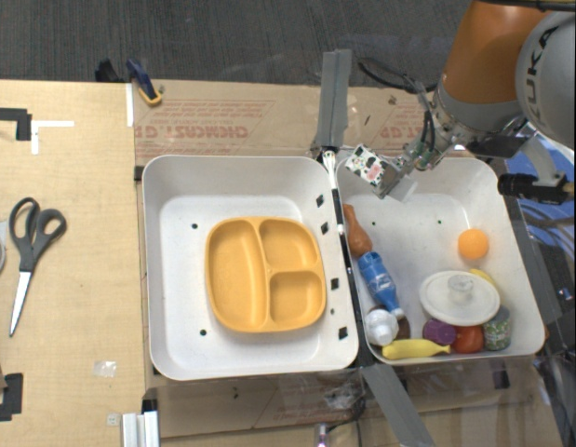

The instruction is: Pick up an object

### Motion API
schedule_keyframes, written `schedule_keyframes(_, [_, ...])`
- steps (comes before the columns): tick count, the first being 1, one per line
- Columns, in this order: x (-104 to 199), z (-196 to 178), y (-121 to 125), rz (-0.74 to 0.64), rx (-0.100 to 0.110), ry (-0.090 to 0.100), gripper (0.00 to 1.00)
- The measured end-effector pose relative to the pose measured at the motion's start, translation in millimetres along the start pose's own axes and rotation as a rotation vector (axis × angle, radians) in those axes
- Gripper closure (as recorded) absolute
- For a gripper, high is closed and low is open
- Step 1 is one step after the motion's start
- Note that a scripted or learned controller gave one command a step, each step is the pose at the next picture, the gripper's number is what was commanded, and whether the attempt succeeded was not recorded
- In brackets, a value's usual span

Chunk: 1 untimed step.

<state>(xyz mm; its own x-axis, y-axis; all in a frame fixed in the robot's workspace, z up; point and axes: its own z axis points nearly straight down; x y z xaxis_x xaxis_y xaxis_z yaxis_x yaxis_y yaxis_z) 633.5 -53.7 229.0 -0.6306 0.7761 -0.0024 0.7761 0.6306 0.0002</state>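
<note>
Hiding its fingers behind the wrist, the hand hangs over the right bin; grip unclear.

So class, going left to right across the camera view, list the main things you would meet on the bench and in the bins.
scissors → yellow divided plate → blue bottle → white lid → orange ball
</note>
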Motion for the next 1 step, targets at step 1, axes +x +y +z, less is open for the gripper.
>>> schedule_keyframes(1, [-62.6, -60.8, -32.4, -0.2, -0.001, -0.002, 1.0])
